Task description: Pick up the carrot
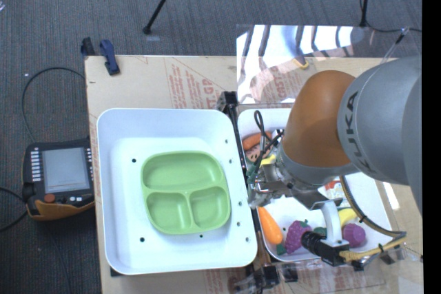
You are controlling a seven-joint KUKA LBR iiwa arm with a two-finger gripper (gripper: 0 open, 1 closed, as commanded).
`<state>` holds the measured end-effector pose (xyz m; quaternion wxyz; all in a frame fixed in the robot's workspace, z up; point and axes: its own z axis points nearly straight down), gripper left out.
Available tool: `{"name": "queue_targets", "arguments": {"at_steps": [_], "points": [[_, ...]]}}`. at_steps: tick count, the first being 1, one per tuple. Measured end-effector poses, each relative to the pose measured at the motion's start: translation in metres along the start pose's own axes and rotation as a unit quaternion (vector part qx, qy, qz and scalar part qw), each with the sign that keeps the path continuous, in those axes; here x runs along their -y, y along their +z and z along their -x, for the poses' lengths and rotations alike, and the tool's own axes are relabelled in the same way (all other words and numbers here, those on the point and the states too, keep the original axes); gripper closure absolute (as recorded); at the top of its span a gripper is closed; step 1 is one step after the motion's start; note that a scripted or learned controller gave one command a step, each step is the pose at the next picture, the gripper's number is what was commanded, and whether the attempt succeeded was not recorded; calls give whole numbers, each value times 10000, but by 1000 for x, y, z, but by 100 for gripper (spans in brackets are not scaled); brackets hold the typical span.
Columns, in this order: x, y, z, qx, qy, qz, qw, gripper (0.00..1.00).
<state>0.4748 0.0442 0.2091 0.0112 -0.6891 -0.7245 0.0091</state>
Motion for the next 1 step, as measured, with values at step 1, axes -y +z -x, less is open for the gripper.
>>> {"name": "queue_targets", "arguments": {"at_steps": [1], "points": [[-2,24,-49,1,1434,82,9896,100]]}}
